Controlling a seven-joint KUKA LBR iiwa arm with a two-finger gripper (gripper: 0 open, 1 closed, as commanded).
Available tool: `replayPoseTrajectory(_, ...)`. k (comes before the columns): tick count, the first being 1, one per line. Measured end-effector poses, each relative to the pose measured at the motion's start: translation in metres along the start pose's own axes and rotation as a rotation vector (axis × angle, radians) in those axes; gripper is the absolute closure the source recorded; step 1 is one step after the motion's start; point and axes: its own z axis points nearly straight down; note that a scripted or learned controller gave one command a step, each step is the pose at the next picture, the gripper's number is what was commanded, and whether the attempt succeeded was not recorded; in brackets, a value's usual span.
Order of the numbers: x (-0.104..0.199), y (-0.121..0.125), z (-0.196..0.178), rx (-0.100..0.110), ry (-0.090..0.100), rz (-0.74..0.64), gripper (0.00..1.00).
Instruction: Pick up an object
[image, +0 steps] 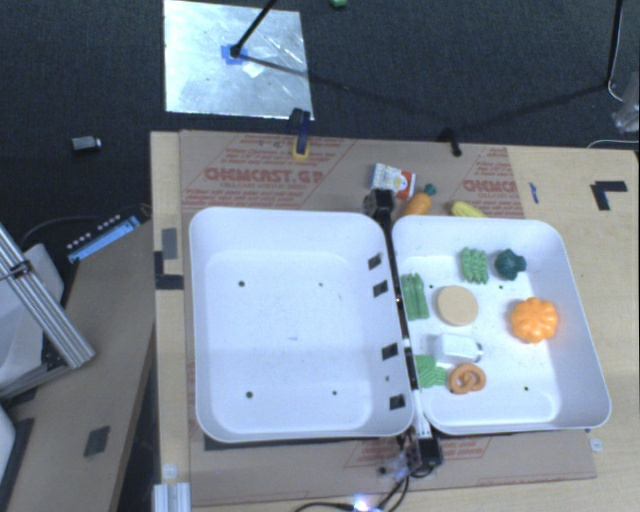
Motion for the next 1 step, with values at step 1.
replayPoseTrajectory(1,0.0134,0.0003,0.0047,-0.003,0.0,-0.003,1.0)
